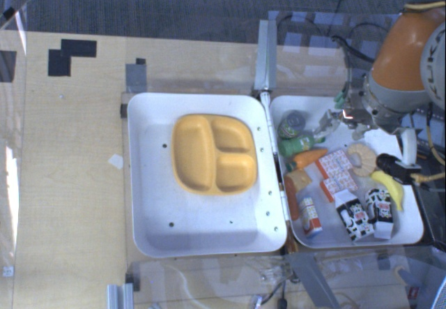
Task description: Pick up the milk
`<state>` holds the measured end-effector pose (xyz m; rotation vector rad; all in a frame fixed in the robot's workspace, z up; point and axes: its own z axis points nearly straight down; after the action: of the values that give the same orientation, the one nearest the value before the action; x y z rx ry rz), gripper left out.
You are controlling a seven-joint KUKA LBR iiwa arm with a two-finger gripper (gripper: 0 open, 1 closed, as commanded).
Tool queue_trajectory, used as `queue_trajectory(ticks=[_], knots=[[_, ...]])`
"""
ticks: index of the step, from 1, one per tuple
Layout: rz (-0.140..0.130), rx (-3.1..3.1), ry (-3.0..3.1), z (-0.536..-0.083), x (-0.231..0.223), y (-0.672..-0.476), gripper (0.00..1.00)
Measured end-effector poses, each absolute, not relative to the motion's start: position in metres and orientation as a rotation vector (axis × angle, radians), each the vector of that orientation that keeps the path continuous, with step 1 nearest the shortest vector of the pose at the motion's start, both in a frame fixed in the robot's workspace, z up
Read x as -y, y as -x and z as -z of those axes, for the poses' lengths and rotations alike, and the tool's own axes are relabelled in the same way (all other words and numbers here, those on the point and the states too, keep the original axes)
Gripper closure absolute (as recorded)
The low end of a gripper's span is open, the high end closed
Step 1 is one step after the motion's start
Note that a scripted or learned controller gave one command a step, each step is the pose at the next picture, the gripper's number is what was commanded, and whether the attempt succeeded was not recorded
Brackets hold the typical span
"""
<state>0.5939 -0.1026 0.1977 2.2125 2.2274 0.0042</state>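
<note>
So, two cow-patterned milk cartons (352,217) are found lying at the near edge of the right bin (411,231), side by side, the second one (380,211) just to the right of the first. The gripper (333,119) is seen well apart from them, up near the far side of the same bin, hanging over the green bottle (301,141) area. Whether it is spread or closed can't really be made out from this angle, and nothing can be seen between its tips.

Between the pincer and the milk, a fair bit of clutter is packed in. An orange carrot (306,158) is laid just below the green bottle, and a red-and-white patterned box (337,171) is placed right above the left carton, pretty much touching it. A tan ring-shaped thing, looks like a bagel (362,158), is set beside the box, with a yellow banana (390,187) curved just beside the right carton. A small bottle with a red label (309,213) is laid to the left of the milk, near a brown block (298,180). A grey round can (293,121) is tucked in the far left corner.

In the left bin (153,231), a yellow divided tray (212,153) is seated roughly in the middle.
</note>
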Motion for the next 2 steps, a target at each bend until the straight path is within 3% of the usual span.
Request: queue_trajectory(ticks=[1,2], knots=[[-0.002,-2.56,-1.816,-0.132,0.156,-0.511,0.0],[-0.009,-2.646,-1.668,-0.089,0.169,-0.492,0.0]])
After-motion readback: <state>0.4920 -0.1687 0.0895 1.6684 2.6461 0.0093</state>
